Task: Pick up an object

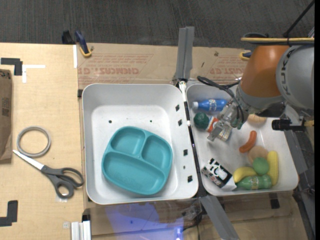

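My gripper point(220, 130) hangs low over the middle of the right bin point(289, 149), with the arm coming in from the upper right. Just left of it lie a dark green ball point(201, 119) and a blue bottle point(210, 104). A small red-orange piece point(214, 123) shows right against the gripper's left side; whether it is held I cannot tell. A red sausage point(247, 141) lies to the gripper's right. Toward the front sit a black-and-white box point(217, 171), two yellow bananas point(273, 165) point(243, 173) and green items point(260, 165).
The left bin point(95, 134) holds a teal divided plate point(137, 159). On the bench to the left lie scissors point(55, 174) and a tape roll point(33, 140). A peach-coloured object point(257, 118) sits under the arm near the right bin's back.
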Robot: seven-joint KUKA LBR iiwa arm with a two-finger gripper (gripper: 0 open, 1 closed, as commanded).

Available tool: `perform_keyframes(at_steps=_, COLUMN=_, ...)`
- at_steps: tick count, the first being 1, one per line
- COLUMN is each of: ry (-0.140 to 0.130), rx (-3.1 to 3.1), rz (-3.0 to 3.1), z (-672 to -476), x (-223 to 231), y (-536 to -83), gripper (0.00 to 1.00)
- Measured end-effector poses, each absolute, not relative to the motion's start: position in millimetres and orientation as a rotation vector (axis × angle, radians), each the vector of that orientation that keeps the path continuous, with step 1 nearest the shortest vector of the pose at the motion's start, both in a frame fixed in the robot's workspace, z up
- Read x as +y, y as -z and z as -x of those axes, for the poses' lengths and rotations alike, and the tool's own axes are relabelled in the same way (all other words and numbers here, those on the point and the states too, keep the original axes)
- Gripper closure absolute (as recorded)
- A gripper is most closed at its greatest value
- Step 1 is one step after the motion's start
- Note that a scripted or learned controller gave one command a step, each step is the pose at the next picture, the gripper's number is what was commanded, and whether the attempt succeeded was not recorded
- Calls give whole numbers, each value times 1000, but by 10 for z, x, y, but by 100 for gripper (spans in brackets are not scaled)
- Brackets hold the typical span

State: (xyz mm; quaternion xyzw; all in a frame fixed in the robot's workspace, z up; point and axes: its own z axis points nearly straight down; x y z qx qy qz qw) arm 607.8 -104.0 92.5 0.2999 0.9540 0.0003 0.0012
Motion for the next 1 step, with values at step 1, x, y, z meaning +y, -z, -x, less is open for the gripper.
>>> perform_keyframes(at_steps=1, ry=0, rx=2993, rz=-937, z=-6085, x=-1041, y=-1020, gripper=100)
